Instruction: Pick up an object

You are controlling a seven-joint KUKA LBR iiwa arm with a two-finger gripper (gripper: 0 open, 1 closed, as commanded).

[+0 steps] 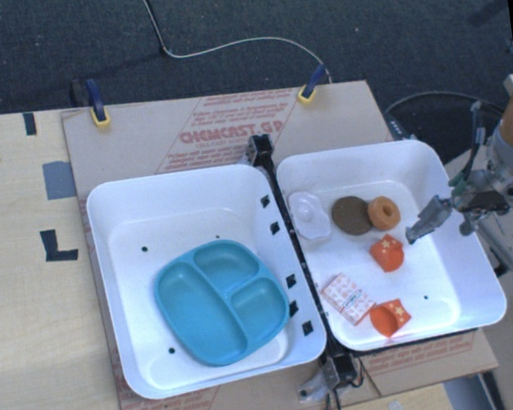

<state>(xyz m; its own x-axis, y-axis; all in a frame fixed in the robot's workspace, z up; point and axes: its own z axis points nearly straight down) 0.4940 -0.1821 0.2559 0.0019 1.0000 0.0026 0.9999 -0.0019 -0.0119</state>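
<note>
Down at the near edge of the right bin (479, 305), at about six o'clock, we see an orange cup (389, 317) lying tipped on its side. Just beside it, at nine o'clock, lies a small flat pack (347, 296) with a red and white pattern. A second orange cup (387, 254) sits near the middle of this bin. Up at twelve o'clock from it are a brown round thing (351, 215) and an orange ring (385, 212), touching each other like two little donuts. At the bin's left side we see a clear plastic thing (308, 215), hard to make out.

In the left bin (118, 295), a blue tray (221, 299) with three parts lies flat.

Our pincer (426, 220) comes in from three o'clock and hovers over the right bin. It has nothing in it. We cannot tell if it is spread or squeezed together.

We think the middle orange cup is the closest thing to take, at about eight o'clock from the pincer. It looks light and small, made of hard plastic, so it may be a bit slippery. We would pinch it across its sides, low down, so it does not pop out. The donuts look easier to squeeze, but they touch, so one may push the other. The flat pack looks hard to get under.
</note>
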